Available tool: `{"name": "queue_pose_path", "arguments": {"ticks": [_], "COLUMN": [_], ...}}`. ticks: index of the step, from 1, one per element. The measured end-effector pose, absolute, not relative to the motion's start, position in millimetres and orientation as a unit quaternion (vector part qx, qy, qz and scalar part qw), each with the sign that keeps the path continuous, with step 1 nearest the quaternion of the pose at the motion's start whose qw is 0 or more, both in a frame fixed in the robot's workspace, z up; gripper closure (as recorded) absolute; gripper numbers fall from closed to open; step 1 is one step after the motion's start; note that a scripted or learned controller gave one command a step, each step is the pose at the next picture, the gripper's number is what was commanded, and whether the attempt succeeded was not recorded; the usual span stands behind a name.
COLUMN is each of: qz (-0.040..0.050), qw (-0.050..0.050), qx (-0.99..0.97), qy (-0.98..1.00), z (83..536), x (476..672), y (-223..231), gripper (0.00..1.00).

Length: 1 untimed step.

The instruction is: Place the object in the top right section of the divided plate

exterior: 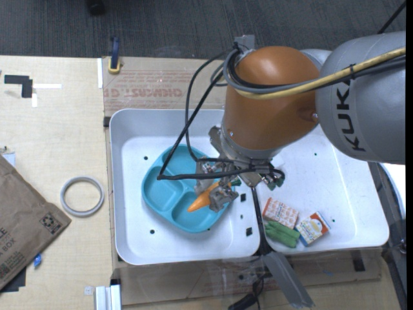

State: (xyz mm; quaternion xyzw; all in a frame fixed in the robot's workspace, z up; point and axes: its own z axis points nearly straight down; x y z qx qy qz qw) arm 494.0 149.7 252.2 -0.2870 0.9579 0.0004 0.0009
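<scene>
One grey arm (361,95) with an orange band reaches in from the right, above the table (45,141). Two shallow white bins sit side by side on the table: the left bin (126,192) and the right bin (348,173).

In the left bin, towards its right wall, lies one blue divided plate (164,189) with three sections.

In the right bin, near its front left corner, lie three small things close together: one white and red packet (279,212), one orange and white carton (312,228), and one green toy vegetable (282,233) that touches the packet's front edge.

On the bare table left of the bins lie one brown cardboard box (22,228), at the table's front left, and one grey tape ring (82,195), between the box and the left bin.

One orange toy carrot (201,201) lies tilted over the plate's right side, its pointed end towards the plate's front. The tool (222,189) is directly at the carrot's upper end, touching or just above it. Whether the tool is released or clenched on the carrot cannot be told: cables and the wrist hide it.
</scene>
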Motion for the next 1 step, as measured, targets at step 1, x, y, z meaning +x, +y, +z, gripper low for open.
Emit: {"name": "queue_pose_path", "arguments": {"ticks": [1], "qz": [0.0009], "qw": [0.001], "qx": [-0.330], "qy": [0.944], "z": [246.5], "x": [553.5], "y": [202.8], "gripper": [1.00]}}
